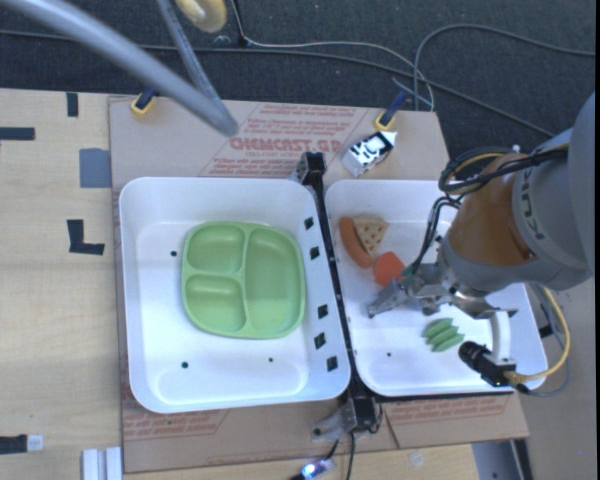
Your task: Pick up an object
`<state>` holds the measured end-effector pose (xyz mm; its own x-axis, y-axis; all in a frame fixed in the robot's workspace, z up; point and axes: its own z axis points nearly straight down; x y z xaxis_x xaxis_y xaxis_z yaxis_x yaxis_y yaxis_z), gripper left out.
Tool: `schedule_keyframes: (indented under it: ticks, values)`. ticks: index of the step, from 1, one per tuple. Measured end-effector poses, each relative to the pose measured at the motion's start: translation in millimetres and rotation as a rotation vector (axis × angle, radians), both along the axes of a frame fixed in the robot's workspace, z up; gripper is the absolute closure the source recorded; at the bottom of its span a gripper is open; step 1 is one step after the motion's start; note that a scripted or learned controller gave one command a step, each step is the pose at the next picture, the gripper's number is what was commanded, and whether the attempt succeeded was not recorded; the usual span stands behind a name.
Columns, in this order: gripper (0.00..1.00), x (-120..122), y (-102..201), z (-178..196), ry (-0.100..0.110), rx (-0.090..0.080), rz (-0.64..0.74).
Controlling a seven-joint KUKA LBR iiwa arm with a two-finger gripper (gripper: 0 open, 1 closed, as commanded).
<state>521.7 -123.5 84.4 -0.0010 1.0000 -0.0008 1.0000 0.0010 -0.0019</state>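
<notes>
Camera view, jaws (388,299) spread, beside orange block (388,267)

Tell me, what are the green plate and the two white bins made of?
The green plate looks like plastic: one even pale green, smooth, with moulded compartments and a soft sheen. The left bin and right bin also look like plastic: plain glossy white, with rounded corners and thin rims. From the camera view alone, that is a likely guess, not certain.

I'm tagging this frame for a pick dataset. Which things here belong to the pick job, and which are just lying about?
Part of the job:
gripper
orange-red block
cheese-like wedge
orange slice-shaped piece
green pod-shaped piece
right bin

Lying about:
green divided plate
left bin
cardboard sheet
</notes>
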Motion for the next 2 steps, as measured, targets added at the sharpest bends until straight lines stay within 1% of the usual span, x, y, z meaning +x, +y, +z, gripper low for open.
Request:
schedule_keyframes:
  ticks: [1, 2]
  values:
    - [1.0, 1, 0, 11, -0.003, -0.002, 0.001]
    - [1.0, -3, 7, 70, -0.005, 0.001, 0.001]
